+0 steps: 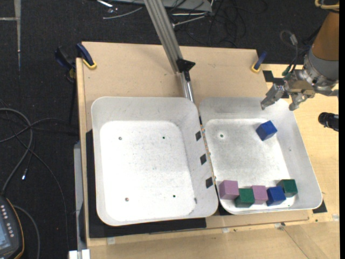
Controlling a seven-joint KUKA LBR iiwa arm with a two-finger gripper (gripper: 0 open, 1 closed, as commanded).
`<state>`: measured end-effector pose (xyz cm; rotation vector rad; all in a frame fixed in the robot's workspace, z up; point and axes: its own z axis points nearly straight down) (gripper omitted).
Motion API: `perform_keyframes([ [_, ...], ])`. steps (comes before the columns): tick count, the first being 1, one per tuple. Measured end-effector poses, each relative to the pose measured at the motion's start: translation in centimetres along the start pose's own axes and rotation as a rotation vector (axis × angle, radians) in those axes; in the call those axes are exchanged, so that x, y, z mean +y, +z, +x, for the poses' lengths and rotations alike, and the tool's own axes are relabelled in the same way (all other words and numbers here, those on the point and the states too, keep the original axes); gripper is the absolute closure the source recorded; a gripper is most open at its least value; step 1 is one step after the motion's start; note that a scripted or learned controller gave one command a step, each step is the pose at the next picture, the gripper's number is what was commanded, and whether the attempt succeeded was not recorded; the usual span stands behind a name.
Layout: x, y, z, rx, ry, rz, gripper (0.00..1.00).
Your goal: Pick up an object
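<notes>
A blue cube (266, 130) lies alone in the upper part of the right bin (237, 154). Along that bin's near edge sits a row of blocks: a purple one (229, 188), a dark green one (245, 197), a pink one (260, 193), a blue one (275, 195) and a green one (288, 186). My gripper (281, 101) hangs above the right bin's far right corner, up and to the right of the blue cube. Its two fingers are spread apart with nothing between them.
The left bin (145, 161) lies beside the right one, with black clips along their shared edge. A metal pole (167, 31) slants down to the bench's far edge. Clamps sit at the bench's far corners.
</notes>
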<state>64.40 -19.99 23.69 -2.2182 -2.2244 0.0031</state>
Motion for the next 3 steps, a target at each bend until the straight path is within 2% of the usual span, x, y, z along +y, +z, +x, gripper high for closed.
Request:
perform_keyframes([
  [1, -0.8, 14.6, -1.5, 0.001, 0.004, 0.004, 0.00],
  [2, -0.6, 13.1, -1.5, -0.001, 0.003, -0.004, 1.00],
  [3, 0.2, 10.0, 6.5, 0.004, -0.007, -0.005, 1.00],
])
